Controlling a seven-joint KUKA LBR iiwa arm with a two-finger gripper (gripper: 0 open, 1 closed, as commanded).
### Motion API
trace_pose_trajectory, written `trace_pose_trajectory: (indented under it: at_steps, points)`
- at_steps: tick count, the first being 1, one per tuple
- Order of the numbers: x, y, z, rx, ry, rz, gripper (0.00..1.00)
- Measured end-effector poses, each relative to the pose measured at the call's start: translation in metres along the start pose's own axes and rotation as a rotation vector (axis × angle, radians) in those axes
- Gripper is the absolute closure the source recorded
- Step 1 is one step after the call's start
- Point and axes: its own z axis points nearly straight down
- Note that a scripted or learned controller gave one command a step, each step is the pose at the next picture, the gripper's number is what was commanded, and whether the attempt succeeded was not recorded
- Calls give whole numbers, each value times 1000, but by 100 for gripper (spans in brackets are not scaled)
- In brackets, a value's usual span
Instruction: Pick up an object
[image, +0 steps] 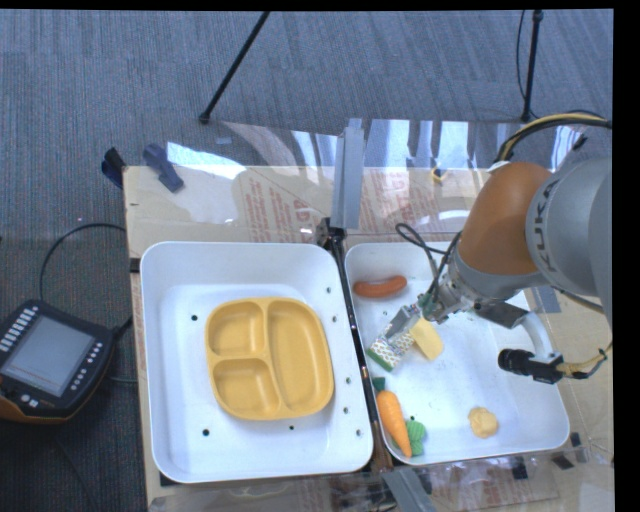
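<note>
Yellow divided plate (269, 357) in left bin (170, 300); sausage (380, 287), carrot (393, 421) in right bin (520, 425); finger state unclear

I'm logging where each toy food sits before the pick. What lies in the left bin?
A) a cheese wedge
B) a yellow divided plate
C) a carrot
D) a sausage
B: the yellow divided plate lies in the left bin, while the carrot, sausage and cheese wedge are all in the right bin.
</note>
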Motion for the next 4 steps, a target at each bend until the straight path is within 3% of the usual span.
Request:
trace_pose_trajectory:
  at_steps: [1, 2, 3, 4]
  points:
    - [0, 0, -8, 3, 3, 3, 100]
    - [9, 51, -85, 8, -2, -379, 100]
    - [31, 24, -122, 13, 0, -41, 100]
    - [36, 37, -96, 18, -2, 327, 100]
